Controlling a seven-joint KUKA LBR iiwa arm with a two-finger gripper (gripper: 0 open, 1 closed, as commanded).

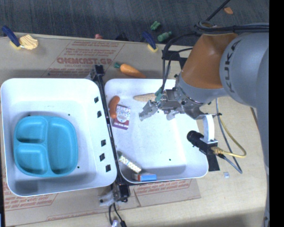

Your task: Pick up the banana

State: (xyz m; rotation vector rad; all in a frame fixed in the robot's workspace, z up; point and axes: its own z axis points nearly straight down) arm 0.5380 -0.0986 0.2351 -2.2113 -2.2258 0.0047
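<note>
- Blue divided tray [46, 144] lies in the left bin [19, 91], nearer its left and near walls. Bare white floor is open along the far wall and the right side.
- Orange carrot [130, 70] lies on the cardboard [75, 56] just beyond the right bin's [180, 167] far rim.
- Against the right bin's left wall lies a reddish sausage [114, 105], with a small red-and-white packet [122, 116] just beside it.
- In its near left corner, a pale bar [129, 163] and a blue-and-red piece [146, 177] sit close to the rim.
- Pale tan banana [144, 97] lies along the far wall of the right bin, its right end hidden under the arm [227, 65].
- The claw [158, 110] hangs just on the near side of the banana, spread apart with nothing between its fingers.
- The middle and near right of that bin's floor are bare.
</note>
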